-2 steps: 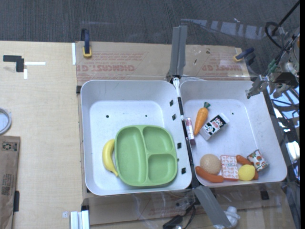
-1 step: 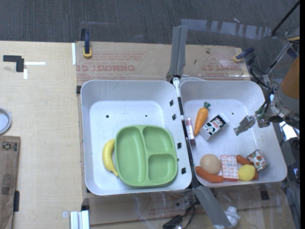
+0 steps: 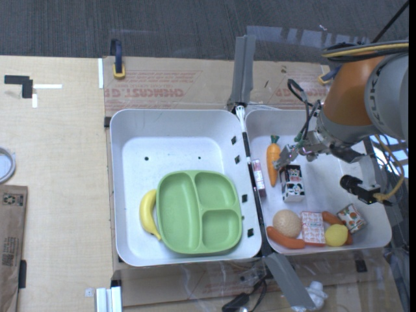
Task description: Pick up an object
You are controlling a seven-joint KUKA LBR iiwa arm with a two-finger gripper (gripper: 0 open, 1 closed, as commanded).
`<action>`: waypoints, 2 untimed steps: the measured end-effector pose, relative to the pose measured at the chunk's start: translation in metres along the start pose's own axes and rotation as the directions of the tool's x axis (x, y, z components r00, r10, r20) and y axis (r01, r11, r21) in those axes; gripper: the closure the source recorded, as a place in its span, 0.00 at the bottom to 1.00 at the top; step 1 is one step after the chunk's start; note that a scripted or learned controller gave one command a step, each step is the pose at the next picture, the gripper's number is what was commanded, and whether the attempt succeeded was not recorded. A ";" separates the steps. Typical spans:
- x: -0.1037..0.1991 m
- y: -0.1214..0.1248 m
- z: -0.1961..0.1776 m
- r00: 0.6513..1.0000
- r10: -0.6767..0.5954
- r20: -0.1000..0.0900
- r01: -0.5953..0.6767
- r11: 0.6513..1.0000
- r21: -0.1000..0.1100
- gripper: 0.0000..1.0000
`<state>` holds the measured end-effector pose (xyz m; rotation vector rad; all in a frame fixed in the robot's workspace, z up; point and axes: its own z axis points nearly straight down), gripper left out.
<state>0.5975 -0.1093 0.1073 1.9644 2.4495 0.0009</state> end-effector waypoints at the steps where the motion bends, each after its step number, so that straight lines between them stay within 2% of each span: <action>1: -0.034 -0.021 -0.016 0.994 0.105 0.000 -0.105 0.994 0.003 0.00; 2: 0.008 -0.008 0.015 0.999 -0.036 -0.002 0.036 0.999 0.005 0.00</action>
